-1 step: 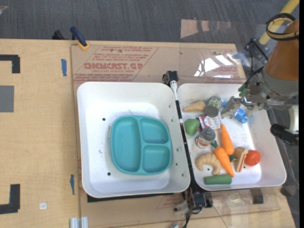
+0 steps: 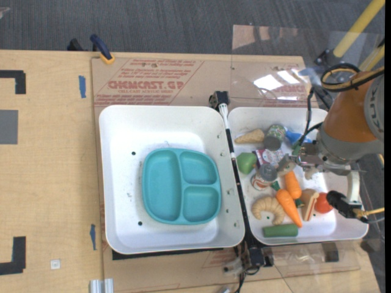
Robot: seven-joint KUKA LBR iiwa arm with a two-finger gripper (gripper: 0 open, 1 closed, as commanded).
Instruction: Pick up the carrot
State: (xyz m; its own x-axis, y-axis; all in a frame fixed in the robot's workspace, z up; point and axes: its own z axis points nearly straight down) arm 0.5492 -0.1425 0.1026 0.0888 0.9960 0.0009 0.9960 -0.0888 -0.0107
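Arm hovering over the cluttered right bin, carrot not yet picked up.

Going from the near rim back: a green cucumber-like piece (image 2: 280, 230) is lying along the right bin's (image 2: 342, 229) near edge, and just behind it a croissant (image 2: 267, 207) is resting beside the carrot (image 2: 288, 206), which is lying slantwise in the near middle of that bin, touching a second orange carrot (image 2: 293, 185) behind it. The gripper (image 2: 299, 161) is hanging just beyond those, over the bin's centre, probably lining up for a descent; whether it is wide or narrow I cannot tell. The left bin (image 2: 116, 163) is holding a teal divided plate (image 2: 181, 186). At the far edge, the cardboard sheet (image 2: 146, 78) is showing red lettering, seemingly "CHEMCAST GP".
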